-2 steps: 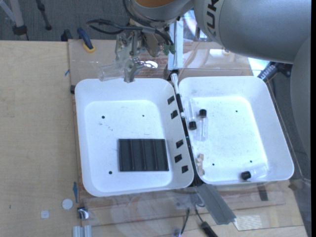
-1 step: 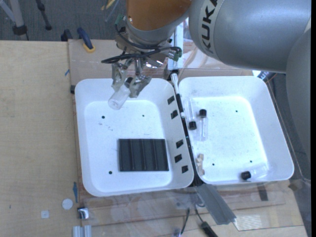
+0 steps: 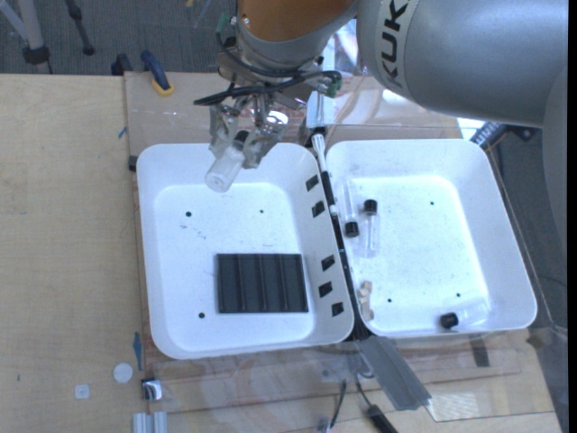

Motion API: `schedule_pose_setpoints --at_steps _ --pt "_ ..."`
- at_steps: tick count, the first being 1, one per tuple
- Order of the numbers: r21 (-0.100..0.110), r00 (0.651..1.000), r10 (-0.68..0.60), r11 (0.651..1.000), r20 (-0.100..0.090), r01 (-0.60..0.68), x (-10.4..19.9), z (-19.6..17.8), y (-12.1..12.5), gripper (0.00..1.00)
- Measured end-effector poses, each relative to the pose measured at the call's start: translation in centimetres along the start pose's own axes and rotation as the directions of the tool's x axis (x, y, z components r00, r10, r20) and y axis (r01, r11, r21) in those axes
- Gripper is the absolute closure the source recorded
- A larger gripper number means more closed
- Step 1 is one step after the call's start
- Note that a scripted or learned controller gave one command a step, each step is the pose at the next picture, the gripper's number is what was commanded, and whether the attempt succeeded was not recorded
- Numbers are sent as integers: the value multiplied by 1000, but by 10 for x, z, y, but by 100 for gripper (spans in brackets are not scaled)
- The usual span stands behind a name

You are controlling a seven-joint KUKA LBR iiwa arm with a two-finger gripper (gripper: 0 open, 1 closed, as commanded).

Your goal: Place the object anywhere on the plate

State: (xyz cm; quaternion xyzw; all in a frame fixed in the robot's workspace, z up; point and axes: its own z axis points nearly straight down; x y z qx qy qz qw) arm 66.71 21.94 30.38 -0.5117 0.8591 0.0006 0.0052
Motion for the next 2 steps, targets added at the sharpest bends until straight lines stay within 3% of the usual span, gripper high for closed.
schedule_pose_setpoints --at_steps 1,2 --pt "-7 962 -273 962 -4 273 3 35 -1 100" --pt "-8 900 -435 900 -3 435 14 47 15 100"
